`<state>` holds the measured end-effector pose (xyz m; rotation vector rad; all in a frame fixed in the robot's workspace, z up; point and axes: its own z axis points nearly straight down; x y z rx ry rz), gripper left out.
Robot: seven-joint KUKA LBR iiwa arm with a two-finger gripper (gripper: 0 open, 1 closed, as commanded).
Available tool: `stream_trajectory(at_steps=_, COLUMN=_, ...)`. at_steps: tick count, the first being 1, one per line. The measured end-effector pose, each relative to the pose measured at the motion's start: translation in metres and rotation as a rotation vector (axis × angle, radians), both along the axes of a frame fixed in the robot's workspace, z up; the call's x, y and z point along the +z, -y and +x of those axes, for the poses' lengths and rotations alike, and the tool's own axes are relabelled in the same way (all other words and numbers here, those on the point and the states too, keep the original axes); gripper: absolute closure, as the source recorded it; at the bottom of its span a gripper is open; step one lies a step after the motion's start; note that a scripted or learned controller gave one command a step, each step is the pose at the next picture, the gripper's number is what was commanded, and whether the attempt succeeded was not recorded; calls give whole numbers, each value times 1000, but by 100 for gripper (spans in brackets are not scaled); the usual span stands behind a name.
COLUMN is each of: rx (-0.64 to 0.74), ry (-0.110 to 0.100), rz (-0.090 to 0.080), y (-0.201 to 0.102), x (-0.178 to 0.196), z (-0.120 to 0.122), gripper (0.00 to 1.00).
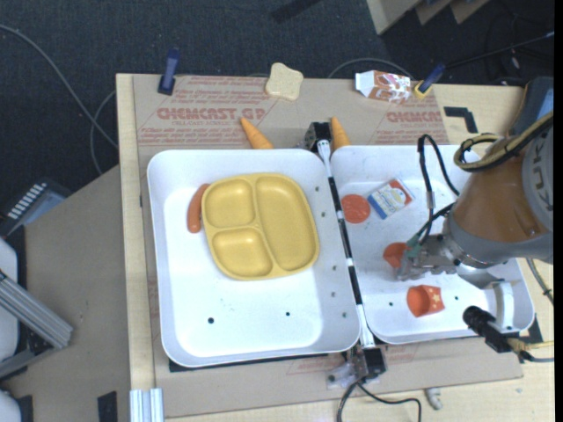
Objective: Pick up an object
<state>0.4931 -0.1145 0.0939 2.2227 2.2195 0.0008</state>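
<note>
Lying in the right white bin [493,170], a small round orange-red object [395,254] touches the gripper [410,262] at its nine o'clock; grip state: cannot tell. An orange block [426,300] sits at five o'clock.

Taking the yellow divided plate [260,225] as landmark: it fills the upper middle of the left bin [176,323], with an orange sausage [193,211] tight against its left edge. Below the plate the bin floor lies bare and open. Right of the plate, past the bins' shared rim, small items crowd the right bin [440,158] around the gripper [410,265].
</note>
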Motion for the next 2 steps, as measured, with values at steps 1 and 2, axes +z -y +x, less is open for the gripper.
stream_trajectory(at_steps=1, rx=0, ry=0, rz=0, y=0, x=0, z=0, gripper=0)
stream_trajectory(at_steps=2, rx=2, ry=0, rz=0, y=-13, x=-10, z=45, gripper=0)
